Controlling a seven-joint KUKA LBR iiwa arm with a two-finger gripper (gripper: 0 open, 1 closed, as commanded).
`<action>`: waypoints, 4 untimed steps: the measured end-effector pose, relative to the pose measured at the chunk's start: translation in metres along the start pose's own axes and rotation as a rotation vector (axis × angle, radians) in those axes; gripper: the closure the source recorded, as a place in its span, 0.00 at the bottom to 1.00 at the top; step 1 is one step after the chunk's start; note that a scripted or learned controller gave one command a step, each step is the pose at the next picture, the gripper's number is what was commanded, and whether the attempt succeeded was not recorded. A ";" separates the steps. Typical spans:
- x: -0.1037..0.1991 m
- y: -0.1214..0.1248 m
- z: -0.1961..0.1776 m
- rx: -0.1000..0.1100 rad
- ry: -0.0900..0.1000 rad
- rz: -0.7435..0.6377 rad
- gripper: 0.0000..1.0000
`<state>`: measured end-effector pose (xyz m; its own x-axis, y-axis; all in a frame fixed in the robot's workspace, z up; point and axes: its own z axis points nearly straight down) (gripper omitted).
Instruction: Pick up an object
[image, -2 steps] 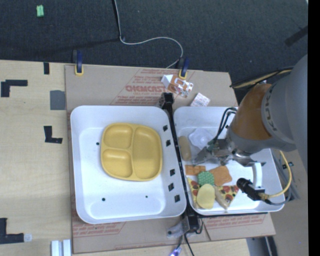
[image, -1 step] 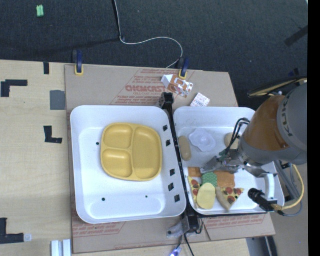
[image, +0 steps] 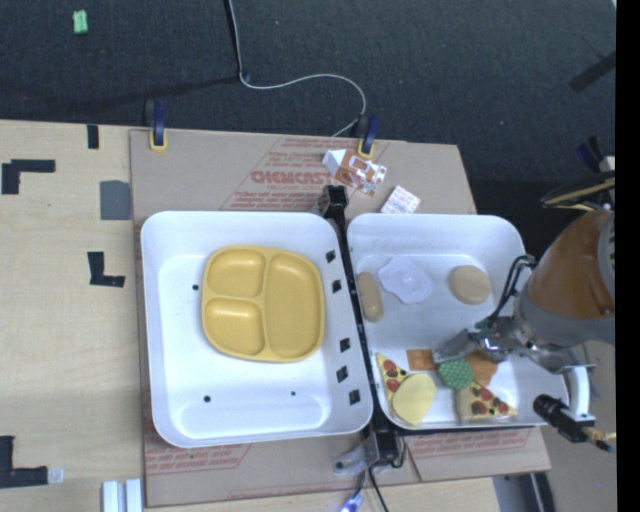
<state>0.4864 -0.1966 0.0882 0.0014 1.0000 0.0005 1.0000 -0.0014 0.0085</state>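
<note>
A: What does the camera view show of the bench?

B: Two shallow white bins sit side by side on a brown cardboard sheet (image: 290, 170). The left bin (image: 170, 400) carries a yellow divided plate (image: 264, 303), lying flat a little toward its far half, with three compartments. The right bin (image: 500, 235) carries the small things.

A: Which small things, and where?

B: Near the right bin's far edge lie a clear, pale disc (image: 407, 279) and, just beside it toward the right edge, a round tan bun (image: 469, 284). Against the left edge, by the divider between the bins, lies a tan bread stick (image: 370, 296). Along the near edge there is a pizza slice (image: 392, 373) at the left, a pale yellow round piece (image: 414, 399) touching it, an orange cracker (image: 420, 358) just behind, a green ridged piece (image: 456, 375), and another pizza slice (image: 484, 403) toward the near right corner.

A: And the arm?

B: It reaches in over the right edge of the right bin, its orange band showing at the picture's right. The gripper (image: 470, 345) is low over the near half of that bin, just above the green ridged piece and near the orange cracker.

A: Is the hand apart or together?

B: I cannot tell; the metal tip is too small and blurred, and nothing clearly shows as being held by it.
</note>
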 end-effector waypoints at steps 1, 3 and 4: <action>0.002 0.001 -0.011 -0.001 -0.002 -0.003 1.00; 0.052 0.080 -0.116 0.004 -0.001 -0.010 1.00; 0.048 0.076 -0.115 0.010 -0.001 -0.003 0.00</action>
